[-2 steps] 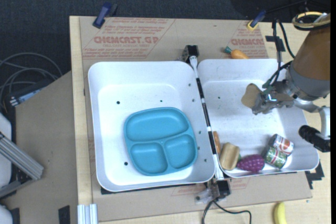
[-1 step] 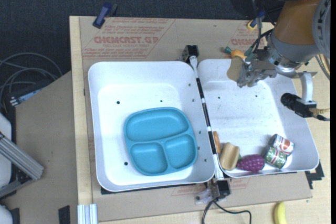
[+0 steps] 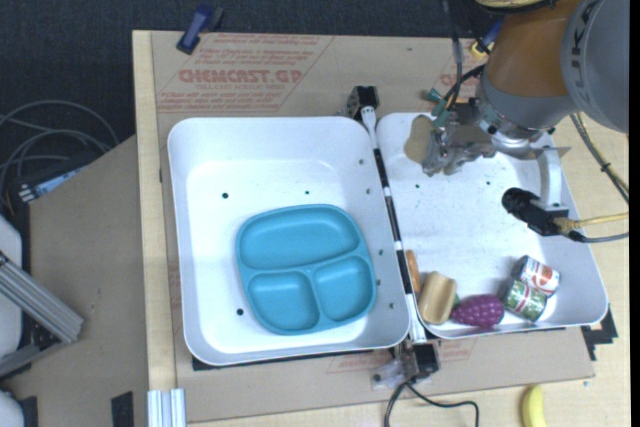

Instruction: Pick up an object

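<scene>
My gripper (image 3: 446,153) hangs low over the far left corner of the right bin (image 3: 470,215). A small tan object (image 3: 415,143) lies right against the gripper's left side; whether it is gripped I cannot make out. Along the right bin's near edge lie a tan cylinder (image 3: 437,296), a purple bunch of grapes (image 3: 478,312) and a red, white and green can (image 3: 530,287). A thin orange stick (image 3: 411,266) rests by the wall between the bins. A black part (image 3: 528,209) juts out below the wrist.
The left bin (image 3: 200,165) holds a blue divided plate (image 3: 303,267). On the bench lie a blue item (image 3: 199,29) at the far left and a yellow thing (image 3: 534,407) near the front right. Cables trail at the left.
</scene>
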Robot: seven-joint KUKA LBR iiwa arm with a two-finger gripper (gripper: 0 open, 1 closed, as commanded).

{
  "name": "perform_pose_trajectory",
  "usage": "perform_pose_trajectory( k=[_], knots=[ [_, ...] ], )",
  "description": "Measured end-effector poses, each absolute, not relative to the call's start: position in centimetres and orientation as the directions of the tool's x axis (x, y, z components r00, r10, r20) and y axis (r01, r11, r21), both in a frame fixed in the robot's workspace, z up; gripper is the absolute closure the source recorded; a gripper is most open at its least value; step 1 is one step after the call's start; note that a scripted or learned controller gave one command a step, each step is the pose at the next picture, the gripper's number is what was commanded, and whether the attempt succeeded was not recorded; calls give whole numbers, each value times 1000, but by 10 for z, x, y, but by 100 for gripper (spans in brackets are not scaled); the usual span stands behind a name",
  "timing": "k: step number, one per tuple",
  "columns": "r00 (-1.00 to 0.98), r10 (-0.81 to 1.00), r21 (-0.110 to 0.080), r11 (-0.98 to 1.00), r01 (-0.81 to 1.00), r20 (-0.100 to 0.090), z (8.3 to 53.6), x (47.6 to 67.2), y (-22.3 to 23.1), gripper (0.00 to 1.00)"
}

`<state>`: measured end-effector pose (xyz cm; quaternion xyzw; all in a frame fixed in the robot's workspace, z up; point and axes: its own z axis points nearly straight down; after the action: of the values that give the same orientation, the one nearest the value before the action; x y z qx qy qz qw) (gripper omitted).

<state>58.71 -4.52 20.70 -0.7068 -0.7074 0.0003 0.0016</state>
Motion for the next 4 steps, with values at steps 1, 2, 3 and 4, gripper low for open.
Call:
perform_pose_trajectory(
  k=[1,2,3,4],
  knots=[
    [-2,1000,2,2,1000,1,203,610,-12,100],
    [-1,1000,-2,1,1000,2,236,555,31,100],
    [2,1000,2,-2,1000,-2,230,591,-34,100],
    [-1,1000,1,1,1000,1,184,641,39,100]
  ],
)
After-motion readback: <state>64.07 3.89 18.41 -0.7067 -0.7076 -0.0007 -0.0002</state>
